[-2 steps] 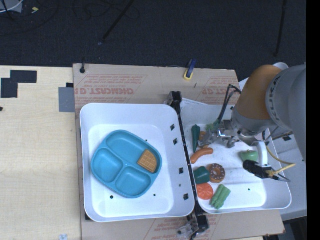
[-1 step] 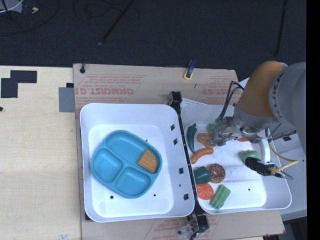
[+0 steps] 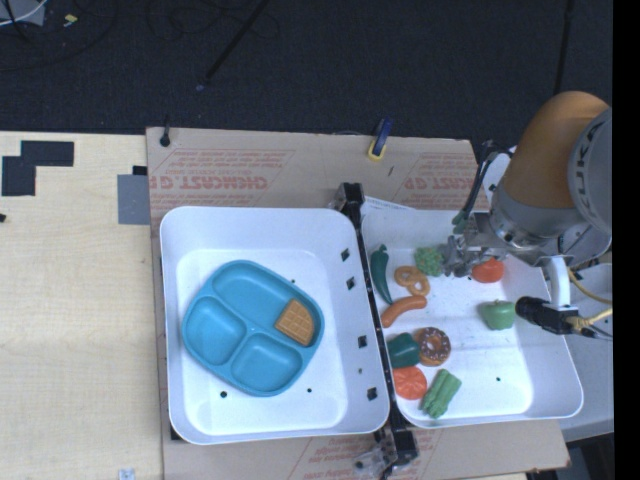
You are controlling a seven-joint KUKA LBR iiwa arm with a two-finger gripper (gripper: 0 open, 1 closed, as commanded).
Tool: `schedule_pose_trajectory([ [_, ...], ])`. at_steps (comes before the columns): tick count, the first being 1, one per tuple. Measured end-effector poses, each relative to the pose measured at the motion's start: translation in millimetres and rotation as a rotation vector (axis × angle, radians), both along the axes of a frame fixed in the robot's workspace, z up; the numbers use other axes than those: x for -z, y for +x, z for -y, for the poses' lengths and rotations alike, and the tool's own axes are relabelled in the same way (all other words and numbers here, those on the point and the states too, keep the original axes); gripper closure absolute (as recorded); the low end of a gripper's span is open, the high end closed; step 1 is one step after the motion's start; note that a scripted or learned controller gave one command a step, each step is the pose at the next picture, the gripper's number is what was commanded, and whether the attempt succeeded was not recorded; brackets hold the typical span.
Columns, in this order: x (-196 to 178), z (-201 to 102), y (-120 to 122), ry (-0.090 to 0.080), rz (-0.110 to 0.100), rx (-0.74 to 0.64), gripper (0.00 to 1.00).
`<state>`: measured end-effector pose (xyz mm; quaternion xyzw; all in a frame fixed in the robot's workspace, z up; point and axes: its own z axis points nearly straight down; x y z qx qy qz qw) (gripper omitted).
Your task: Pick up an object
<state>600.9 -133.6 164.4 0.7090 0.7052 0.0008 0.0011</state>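
The right bin (image 3: 520, 393) holds several toy foods: a dark green chili (image 3: 380, 273), a pretzel (image 3: 411, 280), a hot dog (image 3: 402, 309), a chocolate donut (image 3: 433, 345), a red tomato slice (image 3: 409, 382), a green pickle (image 3: 441, 392), a dark green piece (image 3: 402, 349), a green broccoli (image 3: 430, 260), a red tomato (image 3: 489, 271) and a green pepper (image 3: 497, 315). My gripper (image 3: 462, 258) hangs low over the bin's far side, between the broccoli and the red tomato. Its fingertips are too dark and small to read.
The left bin (image 3: 190, 238) carries a blue divided plate (image 3: 252, 326) with a waffle (image 3: 296, 321) in its right compartment. A black divider (image 3: 364, 298) runs between the bins. A blue-and-yellow clip (image 3: 379, 140) sits on the cardboard behind.
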Motion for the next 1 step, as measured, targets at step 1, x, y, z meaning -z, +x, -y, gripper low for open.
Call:
schedule_pose_trajectory([
  [1,-43.8,0.4,-5.6,0.001,-0.002,-0.001,1.00],
])
